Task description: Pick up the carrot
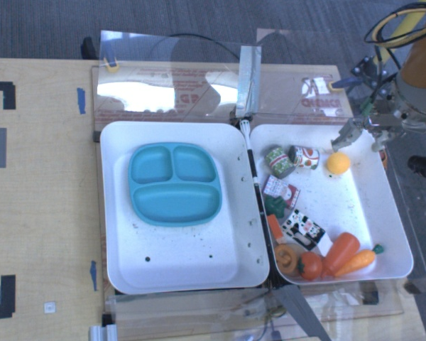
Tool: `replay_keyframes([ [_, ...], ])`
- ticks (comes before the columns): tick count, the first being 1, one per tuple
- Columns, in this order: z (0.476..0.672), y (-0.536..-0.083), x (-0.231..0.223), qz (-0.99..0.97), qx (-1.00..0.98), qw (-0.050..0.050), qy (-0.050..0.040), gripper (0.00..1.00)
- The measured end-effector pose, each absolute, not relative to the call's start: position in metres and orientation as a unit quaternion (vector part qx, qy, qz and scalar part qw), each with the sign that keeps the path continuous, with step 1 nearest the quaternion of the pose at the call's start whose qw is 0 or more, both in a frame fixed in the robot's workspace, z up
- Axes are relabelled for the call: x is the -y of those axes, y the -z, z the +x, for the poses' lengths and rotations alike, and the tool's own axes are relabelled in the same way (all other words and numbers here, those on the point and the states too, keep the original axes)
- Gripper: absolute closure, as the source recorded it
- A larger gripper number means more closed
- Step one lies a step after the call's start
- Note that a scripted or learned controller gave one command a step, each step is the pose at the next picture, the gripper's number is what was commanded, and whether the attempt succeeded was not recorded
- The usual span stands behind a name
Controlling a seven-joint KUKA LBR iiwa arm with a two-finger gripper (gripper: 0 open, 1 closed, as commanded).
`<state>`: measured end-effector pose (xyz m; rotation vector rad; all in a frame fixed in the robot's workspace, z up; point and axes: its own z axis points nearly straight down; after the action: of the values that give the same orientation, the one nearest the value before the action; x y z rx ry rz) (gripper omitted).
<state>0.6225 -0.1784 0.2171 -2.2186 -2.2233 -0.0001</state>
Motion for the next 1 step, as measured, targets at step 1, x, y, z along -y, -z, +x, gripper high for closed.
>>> replay_keyframes([
  [1,0.6397,-0.1306,0.2118,-0.702,0.713,0.000,0.0001,0.00],
])
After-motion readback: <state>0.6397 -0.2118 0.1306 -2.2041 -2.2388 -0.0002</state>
